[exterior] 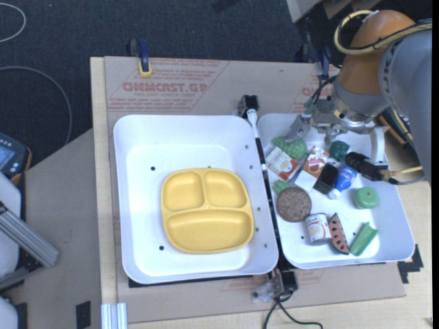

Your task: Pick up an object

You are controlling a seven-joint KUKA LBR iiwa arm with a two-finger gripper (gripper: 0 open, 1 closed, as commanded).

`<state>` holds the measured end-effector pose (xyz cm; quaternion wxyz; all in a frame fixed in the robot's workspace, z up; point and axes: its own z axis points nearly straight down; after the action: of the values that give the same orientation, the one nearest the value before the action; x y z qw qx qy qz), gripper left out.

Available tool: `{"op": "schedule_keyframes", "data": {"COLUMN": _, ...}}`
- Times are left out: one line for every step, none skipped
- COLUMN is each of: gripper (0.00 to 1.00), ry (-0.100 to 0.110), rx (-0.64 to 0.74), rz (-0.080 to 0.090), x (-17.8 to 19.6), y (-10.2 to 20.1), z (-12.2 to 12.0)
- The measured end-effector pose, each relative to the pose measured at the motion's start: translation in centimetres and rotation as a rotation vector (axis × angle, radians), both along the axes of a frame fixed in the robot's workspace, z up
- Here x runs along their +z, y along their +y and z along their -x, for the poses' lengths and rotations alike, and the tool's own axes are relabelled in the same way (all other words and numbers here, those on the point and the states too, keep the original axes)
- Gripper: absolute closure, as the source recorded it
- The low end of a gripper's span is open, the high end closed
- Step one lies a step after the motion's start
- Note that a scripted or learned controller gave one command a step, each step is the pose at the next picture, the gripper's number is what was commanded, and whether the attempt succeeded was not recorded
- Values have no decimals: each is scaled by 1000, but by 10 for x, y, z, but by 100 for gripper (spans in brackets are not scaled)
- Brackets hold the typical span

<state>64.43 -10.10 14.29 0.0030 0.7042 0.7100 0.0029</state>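
The right bin [394, 249] holds a jumble of small toys. Among them are a green leafy piece [291, 147], a red and white carton [279, 162], a red packet [315, 162], a teal piece [339, 147], a black block [325, 178] and a blue bottle [343, 179]. Nearer the front lie a brown round disc [293, 203], a small can [315, 227], a watermelon slice [338, 233], a green pickle [363, 238] and a green knob [367, 197]. My gripper [321, 123] hangs low over the bin's far edge, just behind the leafy piece and the red packet. Nothing shows held in it.
The left bin [134, 184] holds a yellow divided plate [206, 208]. A black ridge [259, 157] separates the two bins. The grey arm with its orange band [370, 46] fills the space above the right bin's far right corner. A cardboard sheet [164, 84] lies under both bins.
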Motion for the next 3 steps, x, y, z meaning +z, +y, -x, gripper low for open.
{"op": "schedule_keyframes", "data": {"gripper": 0, "ry": -1, "rx": -15, "rz": -1, "x": -56, "y": -29, "z": 46}}
{"op": "schedule_keyframes", "data": {"gripper": 0, "ry": 14, "rx": -12, "rz": -2, "x": -58, "y": -56, "z": 110}}
{"op": "schedule_keyframes", "data": {"gripper": 100, "ry": 7, "rx": -10, "rz": 0, "x": -48, "y": -54, "z": 107}}
